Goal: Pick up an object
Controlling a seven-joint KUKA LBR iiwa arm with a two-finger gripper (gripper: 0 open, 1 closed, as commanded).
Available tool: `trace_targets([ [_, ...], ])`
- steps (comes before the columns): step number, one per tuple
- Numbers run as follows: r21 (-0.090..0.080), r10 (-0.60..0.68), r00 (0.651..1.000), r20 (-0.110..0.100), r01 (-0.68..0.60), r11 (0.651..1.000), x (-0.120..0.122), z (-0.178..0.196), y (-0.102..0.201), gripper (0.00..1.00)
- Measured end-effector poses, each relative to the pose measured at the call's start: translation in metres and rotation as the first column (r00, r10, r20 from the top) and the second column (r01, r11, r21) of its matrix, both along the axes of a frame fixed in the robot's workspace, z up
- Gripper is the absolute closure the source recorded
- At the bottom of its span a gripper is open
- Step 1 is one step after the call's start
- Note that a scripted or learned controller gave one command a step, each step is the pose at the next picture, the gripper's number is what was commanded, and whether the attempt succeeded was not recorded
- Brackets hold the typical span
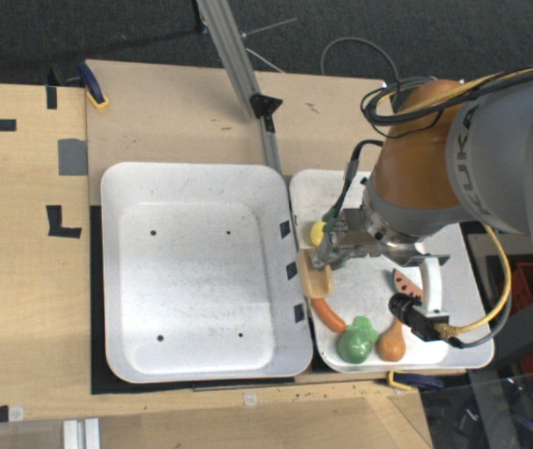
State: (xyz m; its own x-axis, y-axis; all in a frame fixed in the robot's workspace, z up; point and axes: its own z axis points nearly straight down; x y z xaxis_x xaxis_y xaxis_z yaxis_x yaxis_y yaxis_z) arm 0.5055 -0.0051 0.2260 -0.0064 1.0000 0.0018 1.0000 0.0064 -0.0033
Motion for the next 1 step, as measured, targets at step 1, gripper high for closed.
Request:
trace_targets([
  [1,0.0,0.002,1.0,0.001,-0.002,1.0,-0.0089,0.0104,0.053,1.0],
])
